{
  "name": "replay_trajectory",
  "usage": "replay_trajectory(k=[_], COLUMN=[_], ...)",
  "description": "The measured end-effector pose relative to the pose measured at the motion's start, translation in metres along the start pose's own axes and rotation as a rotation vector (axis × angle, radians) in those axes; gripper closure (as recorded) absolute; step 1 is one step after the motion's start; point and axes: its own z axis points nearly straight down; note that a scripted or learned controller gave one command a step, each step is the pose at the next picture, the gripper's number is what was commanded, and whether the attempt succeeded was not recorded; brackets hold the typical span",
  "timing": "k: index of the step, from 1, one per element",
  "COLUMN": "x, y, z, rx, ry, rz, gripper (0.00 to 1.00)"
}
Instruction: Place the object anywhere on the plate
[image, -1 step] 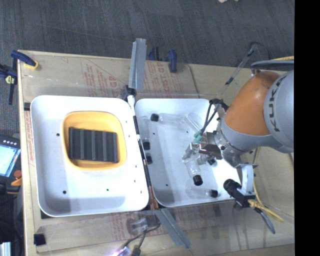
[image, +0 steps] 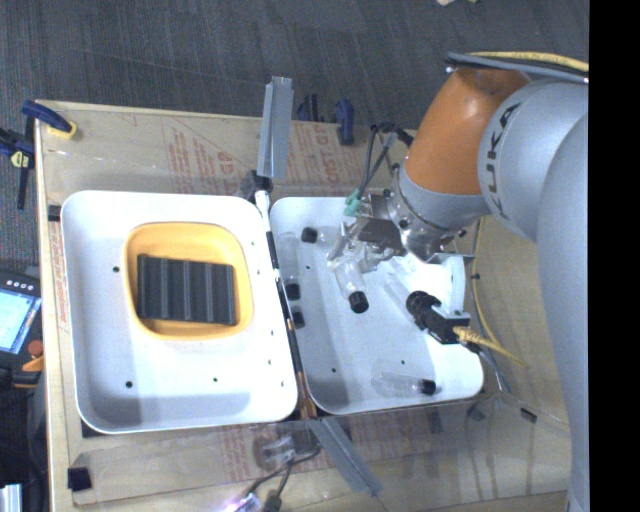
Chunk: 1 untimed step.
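While the plate (image: 190, 240) at nine o'clock carries no object, I see my pincer (image: 362, 245) over the right bin (image: 330, 380); whether it grips anything, I cannot tell.

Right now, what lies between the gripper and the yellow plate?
In the camera view, between the gripper and the yellow plate lie bare white bin floor, a small black cap and the bins' adjoining rims.
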Motion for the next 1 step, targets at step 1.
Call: replay_trajectory(k=[1], x=[0.0687], y=[0.0405], z=[0.035], rx=[-0.001], ry=[-0.001], rz=[-0.195], gripper=[1.0])
